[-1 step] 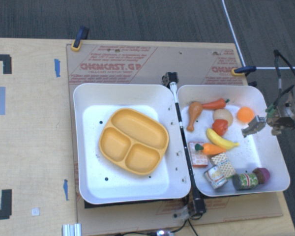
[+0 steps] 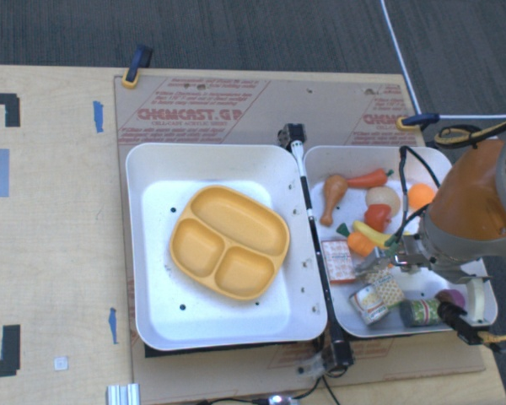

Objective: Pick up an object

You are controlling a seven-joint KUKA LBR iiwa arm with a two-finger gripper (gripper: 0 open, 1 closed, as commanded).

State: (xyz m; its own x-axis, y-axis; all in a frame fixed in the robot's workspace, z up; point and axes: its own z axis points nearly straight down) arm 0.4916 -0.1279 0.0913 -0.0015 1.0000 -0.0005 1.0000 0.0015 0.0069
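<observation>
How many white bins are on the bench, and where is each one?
2. One white bin is on the left and holds a yellow divided plate. The other white bin is on the right, holds small toy foods, and is partly covered by the arm.

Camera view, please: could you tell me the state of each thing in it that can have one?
Yellow divided plate: upright in the left bin, compartments bare.
Right bin: holds toy food.
Toy drumstick: lying flat.
Toy carrot: lying flat.
Small can: on its side.
Gripper: low over the toy food.
</observation>
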